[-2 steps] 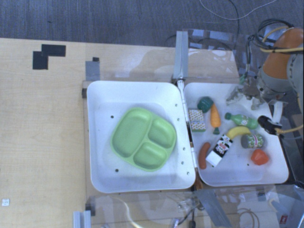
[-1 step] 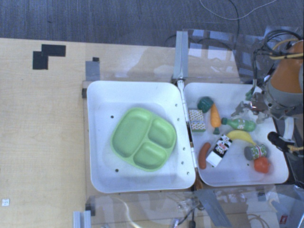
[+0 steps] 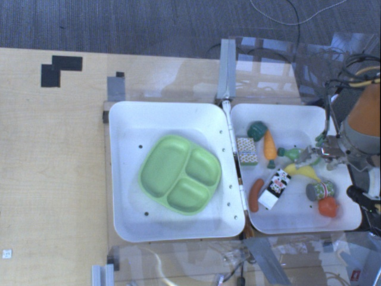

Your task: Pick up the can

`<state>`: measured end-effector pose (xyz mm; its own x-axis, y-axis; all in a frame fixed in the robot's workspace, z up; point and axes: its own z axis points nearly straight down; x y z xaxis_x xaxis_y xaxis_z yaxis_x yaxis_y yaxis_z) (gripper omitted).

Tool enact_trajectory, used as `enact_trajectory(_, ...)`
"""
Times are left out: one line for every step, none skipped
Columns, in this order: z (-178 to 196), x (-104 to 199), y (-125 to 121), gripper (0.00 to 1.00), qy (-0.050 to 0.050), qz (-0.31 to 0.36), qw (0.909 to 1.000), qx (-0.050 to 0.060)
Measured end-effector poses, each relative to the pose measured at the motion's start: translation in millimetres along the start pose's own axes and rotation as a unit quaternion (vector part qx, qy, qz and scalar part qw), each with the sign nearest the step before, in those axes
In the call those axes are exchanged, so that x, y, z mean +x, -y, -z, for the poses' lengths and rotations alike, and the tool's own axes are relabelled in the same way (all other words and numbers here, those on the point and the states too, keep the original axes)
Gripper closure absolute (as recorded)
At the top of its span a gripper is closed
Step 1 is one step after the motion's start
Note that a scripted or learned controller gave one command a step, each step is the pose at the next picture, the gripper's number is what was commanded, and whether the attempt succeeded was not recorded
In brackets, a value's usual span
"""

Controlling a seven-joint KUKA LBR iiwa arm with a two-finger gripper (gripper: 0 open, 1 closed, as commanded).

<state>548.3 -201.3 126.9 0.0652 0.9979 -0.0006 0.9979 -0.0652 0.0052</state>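
The can (image 3: 320, 190) is small, grey and green, and lies on its side near the front right of the right bin (image 3: 297, 117). A red tomato-like toy (image 3: 328, 207) touches it on its front side, and a yellow banana (image 3: 304, 172) lies just to its left. My gripper (image 3: 316, 154) hangs over the right part of this bin, behind the can and apart from it, close to the banana and a small green bottle (image 3: 290, 154). Nothing is seen held in it.
The right bin also holds a carrot (image 3: 270, 146), a dark green vegetable (image 3: 257, 130), a dotted box (image 3: 246, 151), a milk carton (image 3: 274, 189) and a sausage (image 3: 255, 195). In the left bin (image 3: 125, 159) lies a green divided plate (image 3: 181, 174).
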Motion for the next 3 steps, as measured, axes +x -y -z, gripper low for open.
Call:
enact_trajectory(-37,-2,48,0.00,-0.001,-0.030,0.9995,-0.004)
enact_trajectory(-25,-1,45,1.00,0.000,-0.029,0.9995,-0.007)
enact_trajectory(-25,-1,45,0.00,0.000,-0.030,0.9995,-0.007)
